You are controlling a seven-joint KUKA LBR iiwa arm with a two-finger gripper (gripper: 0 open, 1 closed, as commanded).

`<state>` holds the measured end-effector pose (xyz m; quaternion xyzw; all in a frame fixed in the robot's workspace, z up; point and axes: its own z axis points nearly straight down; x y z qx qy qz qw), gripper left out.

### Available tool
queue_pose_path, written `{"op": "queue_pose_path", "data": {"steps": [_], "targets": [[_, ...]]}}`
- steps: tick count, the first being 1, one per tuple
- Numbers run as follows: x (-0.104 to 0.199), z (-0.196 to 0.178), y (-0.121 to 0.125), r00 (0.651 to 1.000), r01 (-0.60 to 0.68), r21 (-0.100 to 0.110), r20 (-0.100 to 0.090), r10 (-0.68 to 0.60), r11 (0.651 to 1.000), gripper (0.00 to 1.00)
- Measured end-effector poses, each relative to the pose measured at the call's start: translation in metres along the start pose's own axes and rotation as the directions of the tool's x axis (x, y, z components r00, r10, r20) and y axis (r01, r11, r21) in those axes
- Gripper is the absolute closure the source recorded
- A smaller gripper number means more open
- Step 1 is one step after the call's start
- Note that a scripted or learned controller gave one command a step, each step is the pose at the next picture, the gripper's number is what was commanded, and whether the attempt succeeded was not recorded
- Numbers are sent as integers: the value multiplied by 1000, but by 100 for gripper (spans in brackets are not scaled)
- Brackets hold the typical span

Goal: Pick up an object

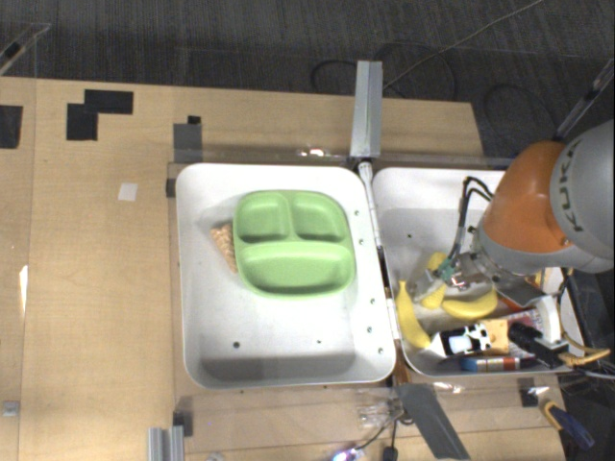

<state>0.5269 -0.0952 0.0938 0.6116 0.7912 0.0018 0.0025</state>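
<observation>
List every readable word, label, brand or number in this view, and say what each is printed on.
"KU": the visible start of grey lettering on the arm's grey casing, cut off at the picture's edge.
The black-and-white carton in the right bin bears print too small to read.
Nothing else is legible.

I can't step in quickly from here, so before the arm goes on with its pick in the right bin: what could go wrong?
1. The tool sits low among crowded items: curved yellow banana-shaped pieces, a black-and-white box and a red-and-blue marker. It may close on two things or on none.
2. That pile lies against the shallow white right bin's front wall, so a sweep could jam items there.
3. The grey-and-orange arm hides its fingers, so a grasp is hard to confirm.
</observation>
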Motion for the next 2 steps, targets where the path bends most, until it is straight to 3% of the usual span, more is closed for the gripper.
{"op": "queue_pose_path", "data": {"steps": [1,2], "targets": [[1,-12,2,1000,0,-6,1,0,1000,100],[36,-92,37,1000,23,0,0,-23,1000,100]]}}
